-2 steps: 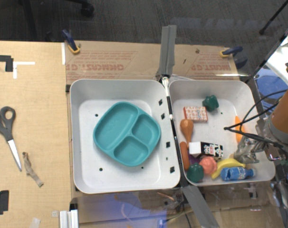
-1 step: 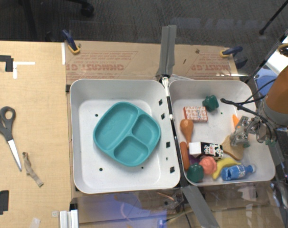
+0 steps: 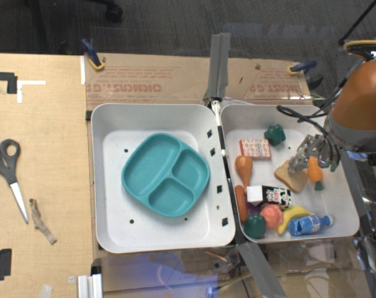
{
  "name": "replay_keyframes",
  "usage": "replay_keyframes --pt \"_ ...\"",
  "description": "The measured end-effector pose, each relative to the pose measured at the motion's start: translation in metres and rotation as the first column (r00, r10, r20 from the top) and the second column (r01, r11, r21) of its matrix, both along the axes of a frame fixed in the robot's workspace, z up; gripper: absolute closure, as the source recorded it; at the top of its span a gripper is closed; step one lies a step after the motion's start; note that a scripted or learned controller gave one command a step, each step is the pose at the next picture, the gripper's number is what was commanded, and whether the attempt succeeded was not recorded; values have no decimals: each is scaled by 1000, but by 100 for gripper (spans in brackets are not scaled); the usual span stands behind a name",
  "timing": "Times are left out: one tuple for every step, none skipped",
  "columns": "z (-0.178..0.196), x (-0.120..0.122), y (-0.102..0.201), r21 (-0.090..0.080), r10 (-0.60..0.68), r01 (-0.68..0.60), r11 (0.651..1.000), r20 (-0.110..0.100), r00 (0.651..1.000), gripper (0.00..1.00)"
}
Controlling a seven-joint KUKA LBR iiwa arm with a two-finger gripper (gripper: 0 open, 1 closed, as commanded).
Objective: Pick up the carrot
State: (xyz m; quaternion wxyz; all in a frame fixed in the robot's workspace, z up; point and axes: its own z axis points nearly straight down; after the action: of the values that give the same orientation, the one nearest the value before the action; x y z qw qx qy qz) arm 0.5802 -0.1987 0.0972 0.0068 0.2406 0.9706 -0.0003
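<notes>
While the grey arm (image 3: 355, 107) reaches in over the far right corner of the right bin (image 3: 344, 197), the hand (image 3: 309, 157) hangs low inside that bin, close to its right wall. Whether the hand is spread or pressed together I cannot tell, as the metal parts blur together. The carrot (image 3: 314, 169), small and orange, sits right at the hand's tip, touching or just under it; I cannot see it held between the hand's parts. A slice of toast (image 3: 290, 177) lies just beside the hand on the side away from the wall.

Further from the hand, toward the divider between the bins, lie a green pepper-like piece (image 3: 275, 133), a red-and-white box (image 3: 255, 148), an orange drumstick shape (image 3: 243, 167) and a red sausage (image 3: 240, 202) running along the divider. Toward the near rim crowd a black-and-white carton (image 3: 270, 195), a pink ball (image 3: 271, 215), a dark green ball (image 3: 255, 226), a banana (image 3: 293, 215) and a blue bottle (image 3: 308, 224). Bare white floor shows between the hand and the far rim.

Well apart, the left bin (image 3: 107, 185) holds a teal divided plate (image 3: 166, 175), with open floor all round it. Scissors (image 3: 8, 172) lie on the counter (image 3: 36, 123) beyond.
</notes>
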Motion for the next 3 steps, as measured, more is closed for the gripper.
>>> replay_keyframes --pt "66 -30 65 4 24 -24 1000 -10 1000 100" --pt "6 -66 18 0 486 -486 874 -8 874 100" --pt "193 -7 9 2 349 -349 937 -8 937 100"
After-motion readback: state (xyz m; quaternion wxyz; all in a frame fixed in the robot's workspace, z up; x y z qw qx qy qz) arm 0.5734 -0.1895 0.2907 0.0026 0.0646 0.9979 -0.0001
